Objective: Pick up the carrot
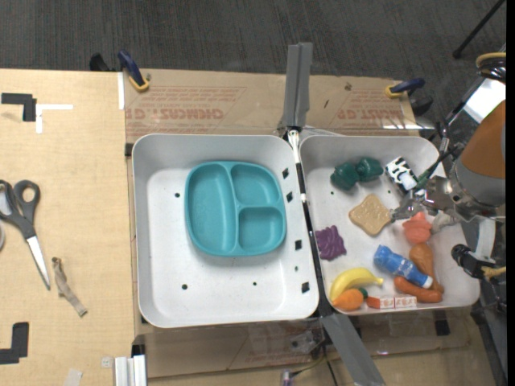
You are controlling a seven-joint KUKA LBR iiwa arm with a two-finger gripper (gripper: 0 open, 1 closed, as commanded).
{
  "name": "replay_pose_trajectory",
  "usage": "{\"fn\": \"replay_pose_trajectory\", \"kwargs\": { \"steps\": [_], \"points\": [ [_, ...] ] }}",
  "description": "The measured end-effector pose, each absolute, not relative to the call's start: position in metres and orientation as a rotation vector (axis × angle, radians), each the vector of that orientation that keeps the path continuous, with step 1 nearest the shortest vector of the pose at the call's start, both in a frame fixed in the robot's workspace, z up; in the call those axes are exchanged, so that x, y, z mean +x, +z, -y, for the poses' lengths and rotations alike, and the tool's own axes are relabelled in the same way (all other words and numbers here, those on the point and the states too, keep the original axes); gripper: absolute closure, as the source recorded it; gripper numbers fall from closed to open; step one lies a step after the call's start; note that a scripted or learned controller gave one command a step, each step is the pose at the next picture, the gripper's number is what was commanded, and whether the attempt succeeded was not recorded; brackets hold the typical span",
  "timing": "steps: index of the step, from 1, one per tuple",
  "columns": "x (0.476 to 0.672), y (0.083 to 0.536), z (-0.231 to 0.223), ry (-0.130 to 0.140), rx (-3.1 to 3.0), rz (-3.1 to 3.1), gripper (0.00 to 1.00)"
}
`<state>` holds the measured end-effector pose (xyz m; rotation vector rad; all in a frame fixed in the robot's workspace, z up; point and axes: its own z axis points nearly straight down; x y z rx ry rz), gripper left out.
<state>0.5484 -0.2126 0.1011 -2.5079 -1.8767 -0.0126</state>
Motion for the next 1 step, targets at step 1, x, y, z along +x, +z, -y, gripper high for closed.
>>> {"fn": "replay_pose_trajectory", "kwargs": {
  "steps": [1],
  "points": [
    [0.5831, 0.0920, 0.1988, 0.003, -2.968, 1.025, 0.00]
  ]
}}
